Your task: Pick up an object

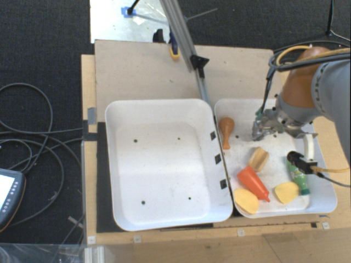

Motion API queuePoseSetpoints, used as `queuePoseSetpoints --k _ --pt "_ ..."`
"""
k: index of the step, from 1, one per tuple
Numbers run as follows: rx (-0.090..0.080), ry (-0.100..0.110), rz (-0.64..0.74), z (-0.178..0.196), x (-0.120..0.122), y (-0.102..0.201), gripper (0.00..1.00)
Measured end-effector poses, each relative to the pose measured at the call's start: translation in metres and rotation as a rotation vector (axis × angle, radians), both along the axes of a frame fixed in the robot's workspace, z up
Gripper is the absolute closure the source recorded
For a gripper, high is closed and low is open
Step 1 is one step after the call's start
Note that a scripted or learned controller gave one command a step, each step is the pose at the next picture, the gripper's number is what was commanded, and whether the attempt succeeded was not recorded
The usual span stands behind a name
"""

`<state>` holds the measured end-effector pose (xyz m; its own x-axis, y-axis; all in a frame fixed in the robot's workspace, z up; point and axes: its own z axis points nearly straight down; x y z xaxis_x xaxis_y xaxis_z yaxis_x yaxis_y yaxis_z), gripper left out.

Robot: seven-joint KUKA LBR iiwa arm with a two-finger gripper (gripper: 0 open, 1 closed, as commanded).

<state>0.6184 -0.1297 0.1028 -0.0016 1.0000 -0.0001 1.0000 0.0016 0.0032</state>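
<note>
The right bin [329, 201] holds several small things. A brown drumstick-shaped piece [226, 129] lies by its left wall. A tan bread-like chunk [258, 159] sits mid-bin, with an orange cone-shaped piece [253, 183] just below it. Two yellow pieces [247, 200] [286, 192] rest near the front wall, and a green item [300, 181] lies at the right. My gripper [258, 132] hangs low over the bin's upper middle, above the tan chunk and right of the brown piece. Nothing shows in its grasp.
The left bin [118, 119] stands beside the right one, with black clips on the shared wall [217, 159]. A grey pole [184, 34] slants in from the top to the bins' junction. Cables lie on the floor at left.
</note>
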Motion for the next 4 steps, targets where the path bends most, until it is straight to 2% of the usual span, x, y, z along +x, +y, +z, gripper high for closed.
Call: queuePoseSetpoints --k 1,3,4 --pt "-0.002 -0.005 0.000 0.064 -0.003 -0.003 1.00" --pt "-0.002 -0.004 0.003 0.163 0.006 -0.012 1.00" --pt "0.002 0.003 0.007 0.149 -0.013 0.040 1.00"
